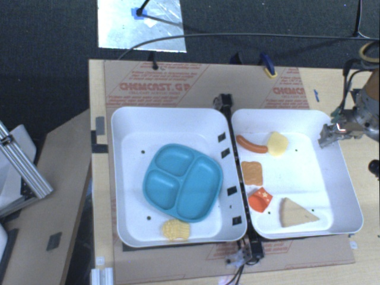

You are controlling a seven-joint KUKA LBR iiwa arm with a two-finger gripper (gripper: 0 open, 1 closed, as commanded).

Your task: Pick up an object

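Gripper (330, 136) at right bin (350, 203) edge, finger state can't tell; should center over sausage (252, 144) w/ jaws astride before descending.

One fixed camera is looking down at a slant on the bench (196, 76), taking in both bins (127, 123), seemingly from some height.
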